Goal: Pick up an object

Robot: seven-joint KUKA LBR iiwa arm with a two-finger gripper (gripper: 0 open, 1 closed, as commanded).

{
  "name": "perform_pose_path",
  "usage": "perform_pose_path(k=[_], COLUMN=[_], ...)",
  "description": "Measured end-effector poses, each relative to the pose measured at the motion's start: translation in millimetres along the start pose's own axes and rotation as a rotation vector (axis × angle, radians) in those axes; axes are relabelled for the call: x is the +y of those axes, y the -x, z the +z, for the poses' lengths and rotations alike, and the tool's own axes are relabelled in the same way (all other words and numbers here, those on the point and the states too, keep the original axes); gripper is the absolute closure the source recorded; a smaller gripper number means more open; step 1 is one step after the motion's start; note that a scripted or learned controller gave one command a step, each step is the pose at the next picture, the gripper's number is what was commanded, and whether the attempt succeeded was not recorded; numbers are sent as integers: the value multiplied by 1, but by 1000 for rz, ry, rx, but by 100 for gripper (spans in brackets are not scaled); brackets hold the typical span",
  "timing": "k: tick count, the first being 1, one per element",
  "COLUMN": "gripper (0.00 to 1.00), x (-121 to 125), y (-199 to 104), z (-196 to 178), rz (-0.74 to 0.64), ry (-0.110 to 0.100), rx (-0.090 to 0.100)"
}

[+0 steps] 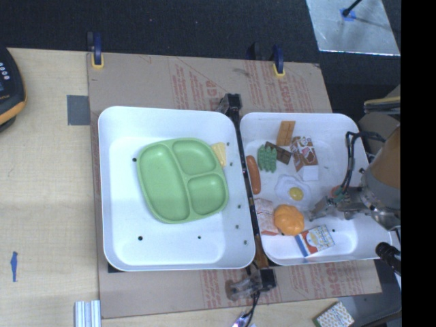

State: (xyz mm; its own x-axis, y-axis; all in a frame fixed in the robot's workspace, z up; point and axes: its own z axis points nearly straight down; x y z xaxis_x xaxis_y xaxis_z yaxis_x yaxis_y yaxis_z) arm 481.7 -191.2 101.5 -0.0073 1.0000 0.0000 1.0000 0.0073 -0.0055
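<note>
The gripper (325, 208) hangs low over the right bin (340, 124), reaching in from that bin's right side; its metal tip points left, and from this slant I cannot tell whether it is spread or pressed together, nor is anything seen pinched in it. Nearest to it, just off the tip to the left and a little toward the front of the surface, sits the orange ball (289, 219), round with no long axis to line up on, so a short leftward advance looks like the likeliest move. Just in front of the gripper lies a small printed carton (317, 240), flat on the bin floor. Slightly beyond the tip is the fried egg (294, 193), then a red sausage (254, 174) further left, its long axis running front to back. Farther back are a green toy (267, 158) and brown packets (294, 150). Well away to the left, the other bin (122, 244) holds a green divided plate (182, 178).
</note>
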Motion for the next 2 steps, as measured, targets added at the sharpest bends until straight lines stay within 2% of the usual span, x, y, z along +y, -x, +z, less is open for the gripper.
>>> perform_pose_path(k=[1, 2], gripper=[0, 0], x=[67, 130], y=[-8, 20], z=[9, 10], rz=[-1, -6], ry=[7, -32], rx=[-1, 14])
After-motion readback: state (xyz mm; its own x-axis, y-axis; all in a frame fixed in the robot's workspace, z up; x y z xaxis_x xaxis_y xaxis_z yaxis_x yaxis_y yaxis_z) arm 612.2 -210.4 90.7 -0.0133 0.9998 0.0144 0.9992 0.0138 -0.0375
